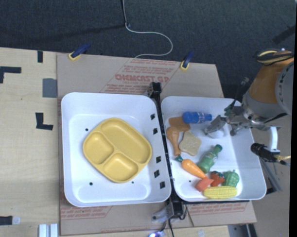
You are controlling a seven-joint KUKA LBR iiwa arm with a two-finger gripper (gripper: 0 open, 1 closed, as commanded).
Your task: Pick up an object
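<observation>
The right bin [249, 158] holds several toy foods. A blue bottle [196, 117] lies at its back, with a tan drumstick-shaped piece [176, 131] and a bread slice [190, 144] to its left and front. Toward the front lie a green bottle [209, 159], a carrot [193, 168], a red piece [211, 181], a green pepper [231, 178] and a corn cob [220, 192]. My gripper [218, 126] hangs over the bin's back right part, just right of the blue bottle and above the green bottle. Nothing shows in its grasp.
The left bin [73, 118] carries a yellow divided plate [117, 149]. Black clips run along the wall between the two bins. The grey and orange arm [268, 90] reaches in over the right bin's right rim. A white cable lies on the floor behind.
</observation>
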